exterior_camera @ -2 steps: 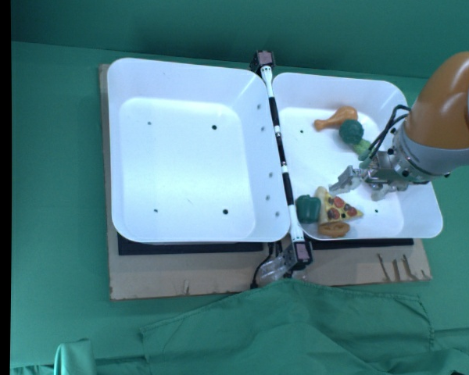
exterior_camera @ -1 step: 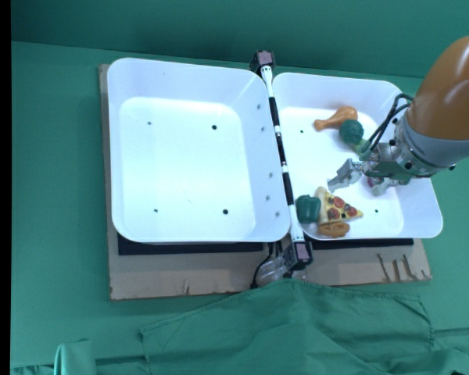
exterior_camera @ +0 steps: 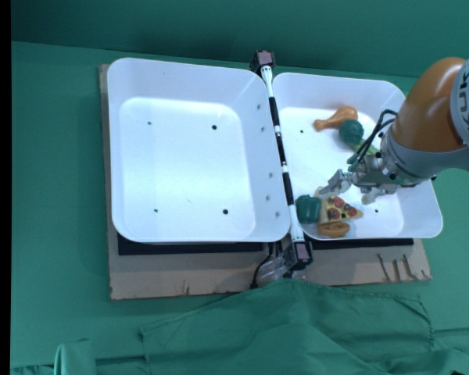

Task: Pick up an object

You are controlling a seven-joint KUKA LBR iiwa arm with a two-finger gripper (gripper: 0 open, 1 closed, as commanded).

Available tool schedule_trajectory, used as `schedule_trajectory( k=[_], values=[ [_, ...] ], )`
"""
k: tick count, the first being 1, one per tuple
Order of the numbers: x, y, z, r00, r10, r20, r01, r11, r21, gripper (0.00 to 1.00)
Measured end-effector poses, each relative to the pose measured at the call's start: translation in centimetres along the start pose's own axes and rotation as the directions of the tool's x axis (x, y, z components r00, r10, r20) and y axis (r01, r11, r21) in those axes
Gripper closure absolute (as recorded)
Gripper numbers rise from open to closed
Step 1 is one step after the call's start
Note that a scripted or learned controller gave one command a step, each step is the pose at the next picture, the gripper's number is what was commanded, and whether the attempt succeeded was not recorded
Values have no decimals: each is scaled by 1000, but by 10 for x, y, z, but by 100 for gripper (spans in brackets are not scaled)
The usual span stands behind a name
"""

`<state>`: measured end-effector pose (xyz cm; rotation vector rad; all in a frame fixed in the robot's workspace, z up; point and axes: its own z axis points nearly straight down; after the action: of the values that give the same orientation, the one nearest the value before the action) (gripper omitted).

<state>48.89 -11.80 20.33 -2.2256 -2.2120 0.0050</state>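
Camera view: my gripper [exterior_camera: 338,184] sits low in the right bin [exterior_camera: 422,223], just above the pizza slice [exterior_camera: 338,209]; finger state: cannot tell.

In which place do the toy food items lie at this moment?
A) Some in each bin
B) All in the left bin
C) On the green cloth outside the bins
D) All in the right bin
D: the drumstick, the dark green piece, the pizza slice and the green pepper all lie in the right bin, under the arm.
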Motion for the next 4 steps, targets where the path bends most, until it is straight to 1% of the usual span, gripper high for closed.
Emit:
schedule_trajectory(
  k=[1, 2, 3, 4],
  values=[
    [9, 15, 15, 1000, -2, 0, 2, 1000, -18, 0],
    [22, 39, 19, 1000, -2, 7, 2, 1000, -18, 0],
    [15, -18, 18, 1000, 0, 7, 0, 1000, -27, 0],
    [-24, 7, 20, 1000, -3, 1, 3, 1000, -17, 0]
  ],
)
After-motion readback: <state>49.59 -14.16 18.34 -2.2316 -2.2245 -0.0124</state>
